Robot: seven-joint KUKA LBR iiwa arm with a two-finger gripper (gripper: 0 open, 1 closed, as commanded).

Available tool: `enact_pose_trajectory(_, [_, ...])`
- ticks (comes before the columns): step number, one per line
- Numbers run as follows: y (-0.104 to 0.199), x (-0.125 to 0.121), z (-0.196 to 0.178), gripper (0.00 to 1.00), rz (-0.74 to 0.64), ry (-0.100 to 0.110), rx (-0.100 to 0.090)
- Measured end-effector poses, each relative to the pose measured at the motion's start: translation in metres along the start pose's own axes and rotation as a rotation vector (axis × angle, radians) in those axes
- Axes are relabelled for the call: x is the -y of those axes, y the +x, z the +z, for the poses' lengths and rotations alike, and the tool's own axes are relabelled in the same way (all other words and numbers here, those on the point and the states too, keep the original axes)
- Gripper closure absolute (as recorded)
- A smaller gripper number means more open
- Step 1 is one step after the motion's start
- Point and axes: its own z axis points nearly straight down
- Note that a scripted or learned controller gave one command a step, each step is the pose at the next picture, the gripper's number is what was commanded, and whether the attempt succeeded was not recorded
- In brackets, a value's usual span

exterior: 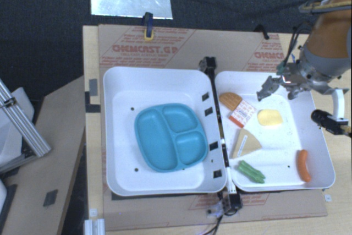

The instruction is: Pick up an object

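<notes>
The right bin holds several toy foods. A brown bread-like piece lies at its far left, with a red and white packet beside it. A yellow round piece is in the middle, a pale cheese wedge nearer, a green pod at the front, and an orange sausage at the front right. My gripper hangs over the bin's far part, just beyond the yellow piece, open, with nothing between its fingers.
The left bin holds a blue divided plate. A black hinge strip runs between the bins. The arm's grey and orange body stands over the far right corner. A black part juts over the right rim.
</notes>
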Motion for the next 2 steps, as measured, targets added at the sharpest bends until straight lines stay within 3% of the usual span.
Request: enact_pose_trajectory(2, [-0.011, -0.007, 0.100, 0.00, 0.001, 0.001, 0.000])
